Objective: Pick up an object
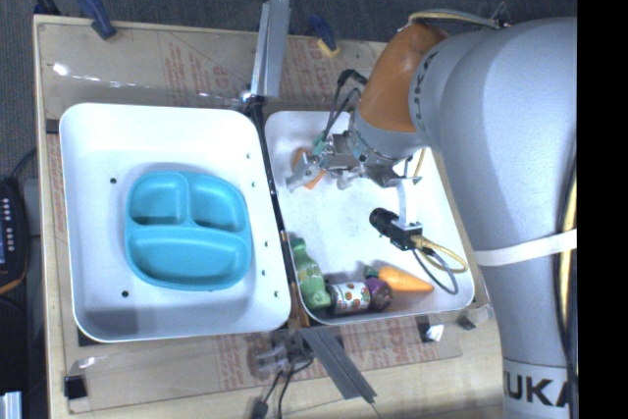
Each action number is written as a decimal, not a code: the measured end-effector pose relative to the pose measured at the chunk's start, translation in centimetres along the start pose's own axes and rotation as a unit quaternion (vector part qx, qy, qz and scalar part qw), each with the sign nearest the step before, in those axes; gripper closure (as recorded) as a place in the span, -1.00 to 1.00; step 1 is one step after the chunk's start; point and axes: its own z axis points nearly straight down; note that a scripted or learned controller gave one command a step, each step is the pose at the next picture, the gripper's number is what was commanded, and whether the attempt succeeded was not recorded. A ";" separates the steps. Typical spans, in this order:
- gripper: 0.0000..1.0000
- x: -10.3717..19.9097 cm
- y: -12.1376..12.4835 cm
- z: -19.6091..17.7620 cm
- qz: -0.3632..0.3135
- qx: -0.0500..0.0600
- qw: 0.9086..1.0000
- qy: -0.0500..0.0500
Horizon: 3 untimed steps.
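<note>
Left bin (78, 211) holds a blue tray (186, 231); right bin (453, 255) a carrot (404, 282) (orange, tapered); claw (329, 162) grip unclear.

Arm (510, 162) cut off at right edge, hides right bin (285, 128) far side

An orange carrot (404, 282) lies flat near the right bin's (444, 201) front edge, possibly plastic.

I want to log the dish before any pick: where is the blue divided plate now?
The blue divided plate lies flat in the middle of the left bin, across the divider from the right bin holding the toy carrot.
</note>
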 end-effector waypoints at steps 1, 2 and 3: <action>1.00 0.1 0.0 -1.0 -0.002 0.000 1.000 0.000; -1.00 0.1 0.0 -1.0 -0.002 0.001 1.000 0.000; 1.00 0.1 0.0 -1.9 -0.004 0.001 1.000 0.001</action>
